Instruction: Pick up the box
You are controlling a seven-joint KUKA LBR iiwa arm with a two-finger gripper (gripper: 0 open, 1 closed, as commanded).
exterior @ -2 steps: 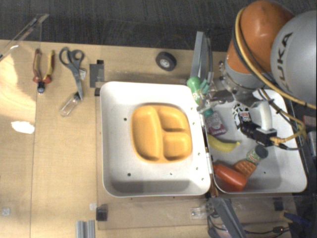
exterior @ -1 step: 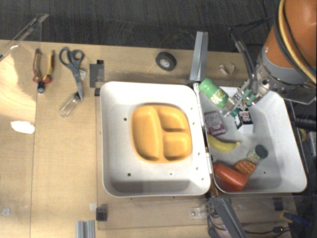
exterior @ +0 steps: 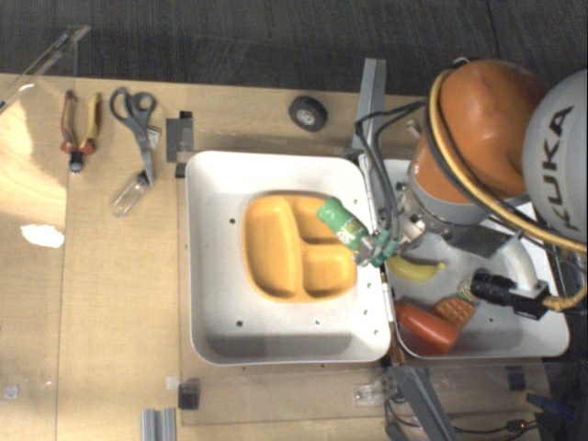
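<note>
A red, rounded box-like item (exterior: 425, 329) lies at the front left of the right bin (exterior: 542, 343), with an orange-brown ridged block (exterior: 456, 310) touching its right side. My gripper (exterior: 374, 246) hangs over the wall between the two bins, well behind and to the left of the red item. A green bottle with a white label (exterior: 340, 221) slants over the yellow tray's right rim. Its near end meets the gripper's teal tips. The arm's wrist hides the back of the right bin.
A yellow divided tray (exterior: 276, 246) fills the middle of the left bin (exterior: 216, 320). A banana (exterior: 418, 269) lies in the right bin just right of the gripper. Scissors (exterior: 138, 118), pliers (exterior: 78, 127) and a black roll (exterior: 309, 112) rest on the bench behind and left.
</note>
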